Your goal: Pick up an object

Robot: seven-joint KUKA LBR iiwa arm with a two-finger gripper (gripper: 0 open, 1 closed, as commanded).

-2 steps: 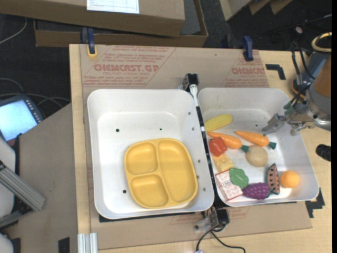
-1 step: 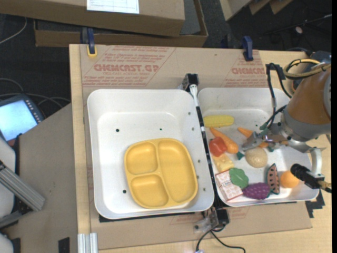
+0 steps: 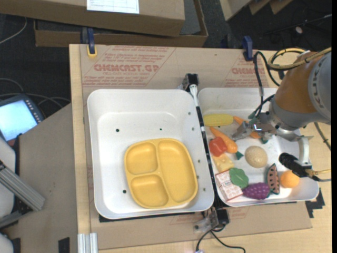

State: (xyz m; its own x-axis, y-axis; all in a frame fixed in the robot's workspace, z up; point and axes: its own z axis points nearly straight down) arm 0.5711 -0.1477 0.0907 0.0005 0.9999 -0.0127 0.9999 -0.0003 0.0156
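Yellow divided plate [image 3: 160,173] seen in left bin [image 3: 105,109], toy foods heaped in right bin [image 3: 226,95], gripper [image 3: 251,129] lowered over corn cob [image 3: 218,120], finger state not discernible.

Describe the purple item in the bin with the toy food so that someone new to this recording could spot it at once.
Start at the right-hand shallow white bin, the one crowded with toy food. Go to its near edge, where a small bunch of purple plastic grapes lies between a flat green leaf-shaped piece and a dark watermelon slice. It is the only purple, knobbly piece in the bin.
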